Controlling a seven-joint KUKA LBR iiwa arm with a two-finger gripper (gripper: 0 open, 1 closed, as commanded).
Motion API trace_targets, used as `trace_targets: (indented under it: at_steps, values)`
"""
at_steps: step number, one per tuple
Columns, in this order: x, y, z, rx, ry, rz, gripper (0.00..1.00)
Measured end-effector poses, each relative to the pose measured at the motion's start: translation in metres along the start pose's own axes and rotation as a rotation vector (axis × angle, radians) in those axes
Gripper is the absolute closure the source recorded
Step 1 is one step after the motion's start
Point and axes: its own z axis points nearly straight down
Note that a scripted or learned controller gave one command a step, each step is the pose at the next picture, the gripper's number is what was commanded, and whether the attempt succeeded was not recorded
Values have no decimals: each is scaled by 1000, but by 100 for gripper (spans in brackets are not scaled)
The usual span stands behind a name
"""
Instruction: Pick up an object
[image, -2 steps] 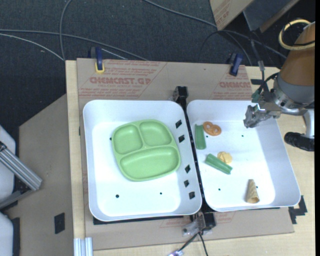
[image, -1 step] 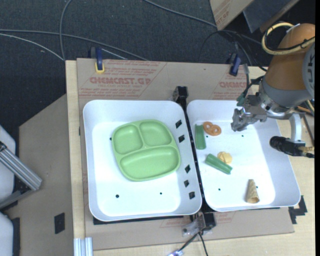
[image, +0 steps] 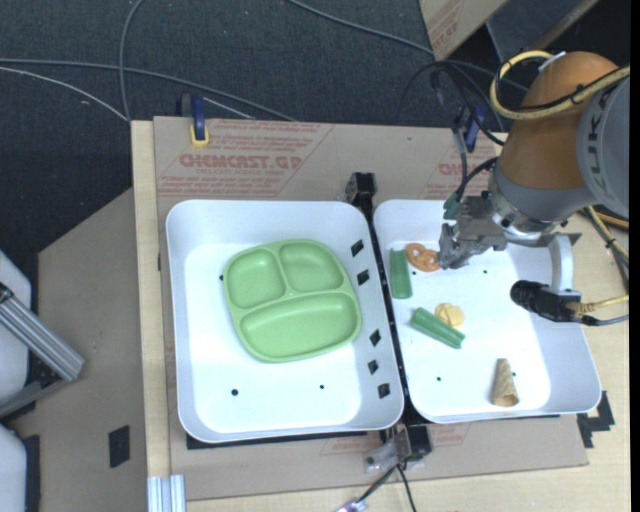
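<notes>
Tool (image: 447, 256) hangs just over the small orange ring-shaped piece (image: 424, 259) at the right bin's (image: 560, 385) upper left, grip state unreadable; probably light, rigid plastic, best pinched across its rim.

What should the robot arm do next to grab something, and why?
Probably lower a little and close on the orange ring. The gripper hangs right beside it in the right bin, nearer than the green sticks or the cone. Whether it already touches the ring is unclear.
</notes>
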Motion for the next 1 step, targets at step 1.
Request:
trace_targets:
  at_steps: [1]
  values:
    - [55, -6, 8, 0, 1, -1, 100]
